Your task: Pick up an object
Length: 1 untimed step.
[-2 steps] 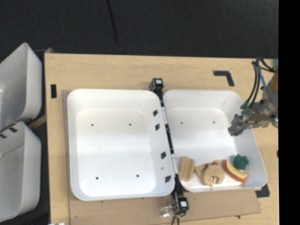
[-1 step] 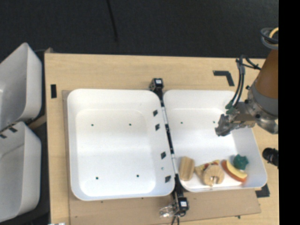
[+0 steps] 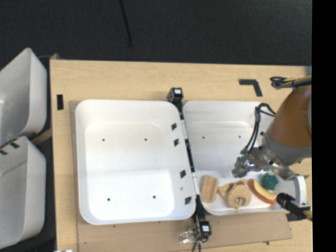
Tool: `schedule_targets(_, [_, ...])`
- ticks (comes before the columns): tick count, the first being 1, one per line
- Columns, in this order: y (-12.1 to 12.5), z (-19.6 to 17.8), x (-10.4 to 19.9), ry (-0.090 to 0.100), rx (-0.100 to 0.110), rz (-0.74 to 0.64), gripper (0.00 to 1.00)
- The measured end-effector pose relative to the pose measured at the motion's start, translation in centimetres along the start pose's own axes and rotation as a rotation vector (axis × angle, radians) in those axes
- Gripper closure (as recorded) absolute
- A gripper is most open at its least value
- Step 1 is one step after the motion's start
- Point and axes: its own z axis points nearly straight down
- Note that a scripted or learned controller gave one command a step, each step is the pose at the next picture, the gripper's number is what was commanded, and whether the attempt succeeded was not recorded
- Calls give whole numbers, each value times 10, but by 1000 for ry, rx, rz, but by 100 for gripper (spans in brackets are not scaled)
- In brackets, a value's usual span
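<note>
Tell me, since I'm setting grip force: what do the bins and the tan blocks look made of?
Bins: likely smooth moulded plastic, glossy white with rounded rims. Tan blocks: probably unfinished wood, matte with pale grain-like tone, though the picture is too coarse to be sure.

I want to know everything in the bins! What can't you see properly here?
- Gripper: blurred and small in the camera view; whether it grips anything can't be told.
- Green object: partly behind the arm; shape unclear.
- Right bin: far-right part covered by the arm.
</note>
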Motion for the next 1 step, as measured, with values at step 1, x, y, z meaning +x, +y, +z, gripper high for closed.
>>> schedule_targets(1, [4, -73, -7, -4, -22, -6, 100])
